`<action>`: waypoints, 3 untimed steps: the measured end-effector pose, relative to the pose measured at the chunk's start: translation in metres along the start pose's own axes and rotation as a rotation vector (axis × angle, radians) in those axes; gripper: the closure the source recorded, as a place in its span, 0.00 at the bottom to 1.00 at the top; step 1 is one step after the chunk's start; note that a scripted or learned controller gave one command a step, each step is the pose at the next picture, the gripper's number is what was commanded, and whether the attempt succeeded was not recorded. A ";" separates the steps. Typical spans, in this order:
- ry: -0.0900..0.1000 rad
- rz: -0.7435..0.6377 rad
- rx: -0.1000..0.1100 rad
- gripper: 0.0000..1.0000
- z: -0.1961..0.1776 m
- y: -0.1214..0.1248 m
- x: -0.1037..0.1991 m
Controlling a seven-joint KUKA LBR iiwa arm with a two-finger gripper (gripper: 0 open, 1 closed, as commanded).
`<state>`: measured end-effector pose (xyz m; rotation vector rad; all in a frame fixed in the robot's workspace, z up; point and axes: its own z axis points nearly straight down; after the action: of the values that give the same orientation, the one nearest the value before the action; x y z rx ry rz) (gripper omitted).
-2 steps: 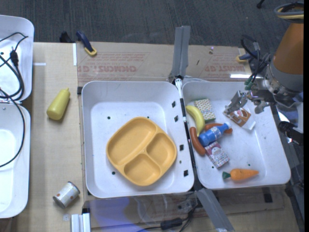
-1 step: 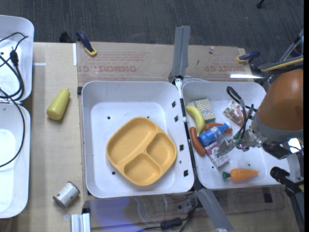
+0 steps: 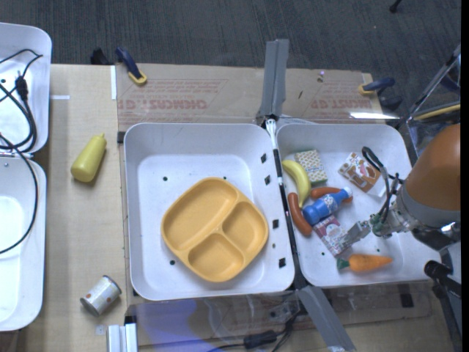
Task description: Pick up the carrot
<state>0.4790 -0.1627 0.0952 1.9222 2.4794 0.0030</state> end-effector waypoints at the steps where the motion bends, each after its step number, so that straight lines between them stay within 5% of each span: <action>1: -0.003 -0.444 -0.004 0.00 0.000 -0.008 -0.037; 2: 0.002 -0.457 0.002 0.00 -0.031 -0.014 -0.052; 3: 0.004 -0.507 0.004 0.00 0.004 0.009 0.040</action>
<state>0.4776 -0.1219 0.0910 1.2406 2.8876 0.0006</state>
